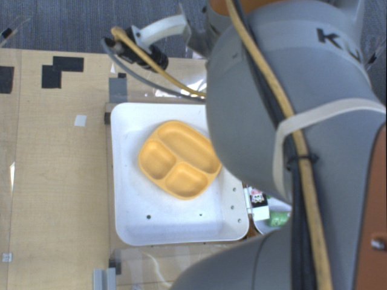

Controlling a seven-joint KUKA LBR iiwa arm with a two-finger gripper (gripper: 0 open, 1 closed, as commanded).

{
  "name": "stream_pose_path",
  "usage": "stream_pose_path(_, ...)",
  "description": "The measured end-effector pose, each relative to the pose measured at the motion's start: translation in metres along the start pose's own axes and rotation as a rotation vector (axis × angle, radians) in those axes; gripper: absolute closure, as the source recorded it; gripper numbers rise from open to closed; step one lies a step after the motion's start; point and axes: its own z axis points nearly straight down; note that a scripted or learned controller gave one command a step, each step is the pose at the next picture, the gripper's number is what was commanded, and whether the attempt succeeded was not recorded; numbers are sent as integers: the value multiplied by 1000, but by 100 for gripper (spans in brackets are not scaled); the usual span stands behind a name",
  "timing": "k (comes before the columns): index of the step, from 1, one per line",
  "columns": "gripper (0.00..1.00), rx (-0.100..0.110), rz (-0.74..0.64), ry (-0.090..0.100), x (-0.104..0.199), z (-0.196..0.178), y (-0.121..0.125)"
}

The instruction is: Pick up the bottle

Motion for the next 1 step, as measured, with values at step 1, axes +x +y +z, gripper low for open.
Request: stream_pose_path(1, 0, 0, 0, 0, 0, 0, 0)
